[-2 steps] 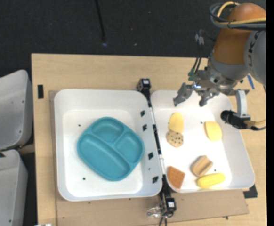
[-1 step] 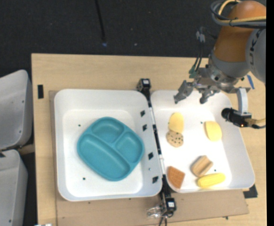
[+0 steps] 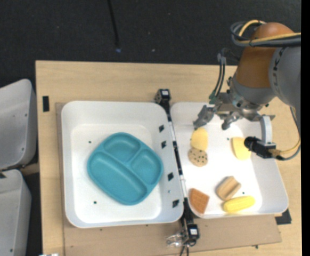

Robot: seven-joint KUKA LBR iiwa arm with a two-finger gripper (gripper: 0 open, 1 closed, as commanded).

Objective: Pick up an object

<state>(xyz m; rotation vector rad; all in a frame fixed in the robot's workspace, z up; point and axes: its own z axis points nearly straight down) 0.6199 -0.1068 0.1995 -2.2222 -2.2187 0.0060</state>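
Note:
My gripper (image 3: pixel 214 118) hangs over the back part of the right bin (image 3: pixel 267 183), its two fingers spread open with nothing between them. Just in front of its left finger lies a pale yellow rounded piece (image 3: pixel 200 138), with a speckled cookie (image 3: pixel 198 157) touching it on the near side. A yellow wedge (image 3: pixel 241 148) sits to the right, below the wrist. Nearer the front are a tan block (image 3: pixel 228 187), a yellow elongated piece (image 3: pixel 238 204) and an orange wedge (image 3: pixel 199 200).
The left bin (image 3: pixel 72 143) holds a teal divided plate (image 3: pixel 124 167). A black clip strip (image 3: pixel 172 143) runs along the wall between the bins. A black attachment with a cable (image 3: pixel 259 145) juts from the wrist beside the yellow wedge.

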